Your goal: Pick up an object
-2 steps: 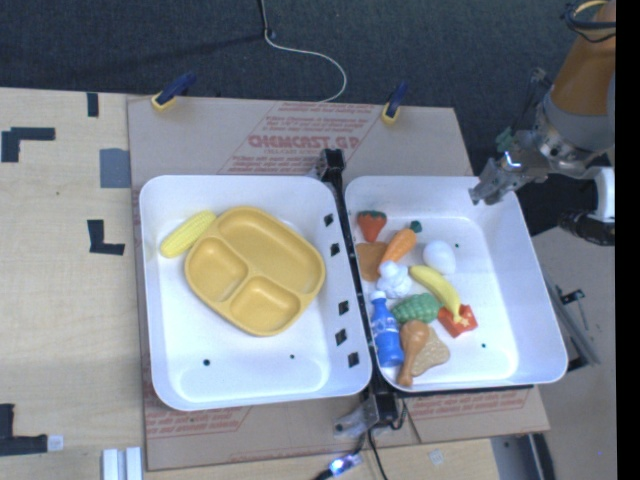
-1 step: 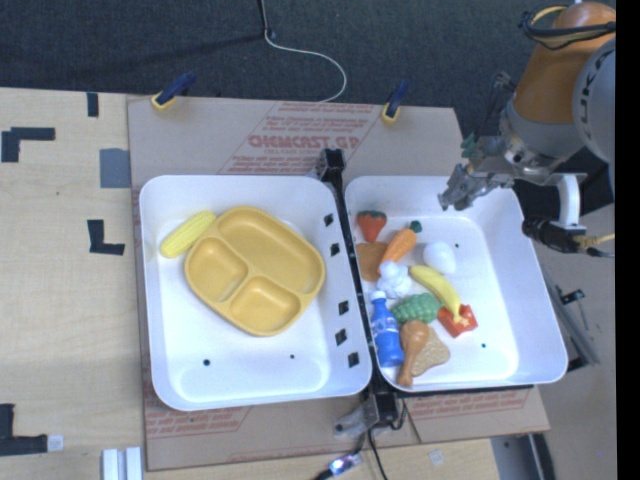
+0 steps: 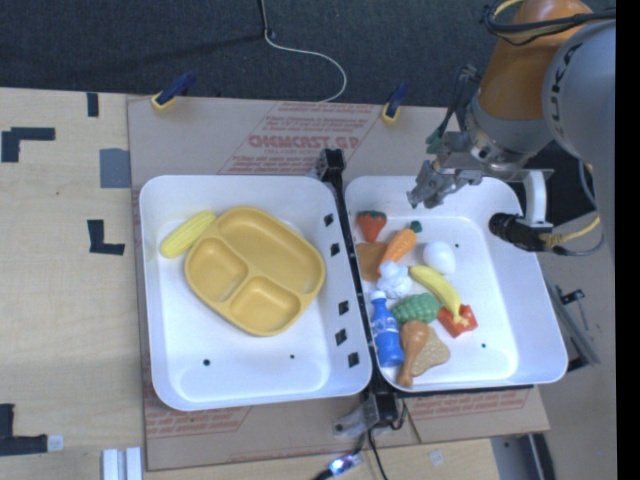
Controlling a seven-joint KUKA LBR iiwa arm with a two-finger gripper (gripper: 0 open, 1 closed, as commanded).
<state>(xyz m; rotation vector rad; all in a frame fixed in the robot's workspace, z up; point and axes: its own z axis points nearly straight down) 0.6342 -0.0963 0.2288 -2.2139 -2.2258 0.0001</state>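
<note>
The gripper (image 3: 428, 190) hangs over the far end of the right bin (image 3: 500, 353), whether its fingers are apart or together cannot be told; nothing shows between them; near it lie a strawberry (image 3: 371, 224) and carrot (image 3: 400, 244); a banana (image 3: 436, 286) and drumstick (image 3: 419, 348) lie nearer the camera; the left bin (image 3: 180, 368) holds a yellow tray (image 3: 255, 268) and corn (image 3: 187, 234).

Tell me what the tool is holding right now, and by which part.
Nothing: the tool hangs above the right bin's far edge, apart from the toys.
</note>
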